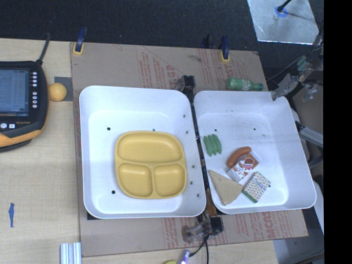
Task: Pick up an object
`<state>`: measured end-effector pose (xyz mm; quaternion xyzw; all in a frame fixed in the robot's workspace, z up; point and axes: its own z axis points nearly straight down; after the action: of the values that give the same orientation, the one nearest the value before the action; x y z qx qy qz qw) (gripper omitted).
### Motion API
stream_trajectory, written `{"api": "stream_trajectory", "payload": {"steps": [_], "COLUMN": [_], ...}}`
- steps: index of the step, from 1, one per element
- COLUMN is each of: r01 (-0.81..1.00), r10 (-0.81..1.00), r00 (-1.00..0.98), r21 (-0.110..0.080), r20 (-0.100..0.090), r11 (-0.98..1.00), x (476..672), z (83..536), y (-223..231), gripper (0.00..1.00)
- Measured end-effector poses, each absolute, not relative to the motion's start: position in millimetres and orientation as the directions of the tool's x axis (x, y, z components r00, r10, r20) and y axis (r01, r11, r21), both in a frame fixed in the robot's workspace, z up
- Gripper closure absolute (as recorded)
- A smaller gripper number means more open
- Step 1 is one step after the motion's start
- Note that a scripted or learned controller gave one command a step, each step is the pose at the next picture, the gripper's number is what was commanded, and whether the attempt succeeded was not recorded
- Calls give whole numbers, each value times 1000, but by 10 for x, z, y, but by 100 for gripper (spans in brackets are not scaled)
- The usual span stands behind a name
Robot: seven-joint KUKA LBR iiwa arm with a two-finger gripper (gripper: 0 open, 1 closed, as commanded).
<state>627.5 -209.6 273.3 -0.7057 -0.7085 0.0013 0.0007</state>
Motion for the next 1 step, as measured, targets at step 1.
{"api": "stream_trajectory", "payload": {"steps": [1], "r01": [1000], "r10": [1000], "r00": [-5], "r21": [-5], "r20": [0], "r11": [5], "x": [6558], "z": [1946], "y": [-1709], "gripper": [0]}}
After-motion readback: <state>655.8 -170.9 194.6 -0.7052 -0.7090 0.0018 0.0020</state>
